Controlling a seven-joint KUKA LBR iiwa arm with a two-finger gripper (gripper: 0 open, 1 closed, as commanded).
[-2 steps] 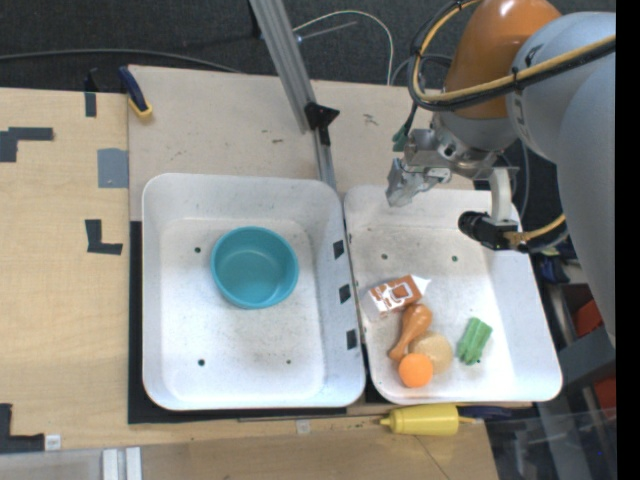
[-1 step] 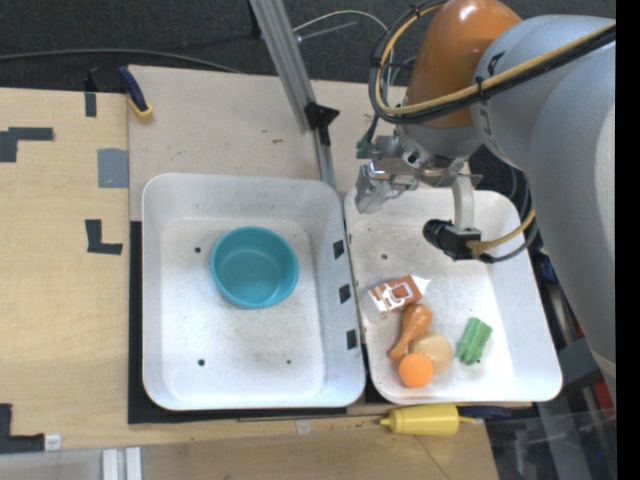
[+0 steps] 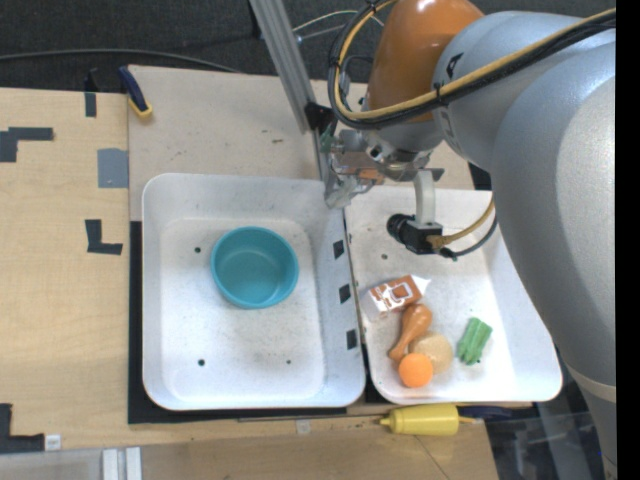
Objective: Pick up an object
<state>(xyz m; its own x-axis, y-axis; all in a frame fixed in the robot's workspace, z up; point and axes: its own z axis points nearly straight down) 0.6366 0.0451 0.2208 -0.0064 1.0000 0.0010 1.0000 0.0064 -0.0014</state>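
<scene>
My gripper (image 3: 342,180) hangs over the far end of the ridge between the two bins, below the arm's orange band. In the left bin (image 3: 170,368) a teal bowl (image 3: 255,266) stands upright near the middle. The right bin (image 3: 520,368) holds a small orange-and-white packet (image 3: 395,293), a brown drumstick (image 3: 410,330), an orange ball (image 3: 415,370), a pale round piece (image 3: 437,348) and a green piece (image 3: 474,340), all clustered at its near end. The gripper is well apart from all of them, and I see nothing in it.
A yellow bottle (image 3: 425,420) lies on the bench just in front of the right bin. A slanted metal post (image 3: 280,48) rises behind the bins. A black cable fitting (image 3: 412,232) hangs from the wrist over the right bin's far half.
</scene>
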